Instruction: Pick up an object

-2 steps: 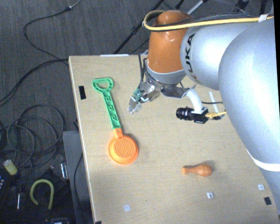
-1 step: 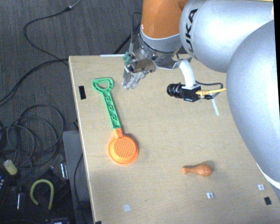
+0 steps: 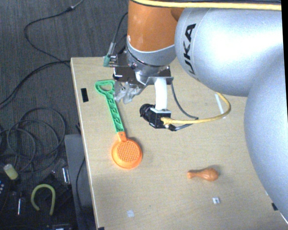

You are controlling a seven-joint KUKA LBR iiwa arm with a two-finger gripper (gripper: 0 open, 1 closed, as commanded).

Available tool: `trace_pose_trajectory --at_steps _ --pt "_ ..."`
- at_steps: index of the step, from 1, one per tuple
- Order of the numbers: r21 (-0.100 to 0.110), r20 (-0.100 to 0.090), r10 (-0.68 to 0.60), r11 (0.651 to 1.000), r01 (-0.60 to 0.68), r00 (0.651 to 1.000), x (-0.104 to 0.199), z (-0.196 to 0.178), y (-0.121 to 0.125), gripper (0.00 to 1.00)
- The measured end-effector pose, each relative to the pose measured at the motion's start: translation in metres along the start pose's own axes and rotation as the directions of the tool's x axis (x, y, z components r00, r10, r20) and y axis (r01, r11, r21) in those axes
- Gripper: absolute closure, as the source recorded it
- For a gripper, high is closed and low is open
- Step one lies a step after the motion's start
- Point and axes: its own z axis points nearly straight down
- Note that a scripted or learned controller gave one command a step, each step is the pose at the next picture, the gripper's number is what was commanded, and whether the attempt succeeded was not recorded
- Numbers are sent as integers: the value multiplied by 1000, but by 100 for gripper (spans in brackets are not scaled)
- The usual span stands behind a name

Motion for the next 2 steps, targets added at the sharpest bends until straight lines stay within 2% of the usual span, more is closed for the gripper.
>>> trace_pose_trajectory --at_steps 1,2 --pt "-2 0 -235 972 235 972 1 -87 -35 100" --pt "-1 3 -234 972 234 972 1 -95 -34 100"
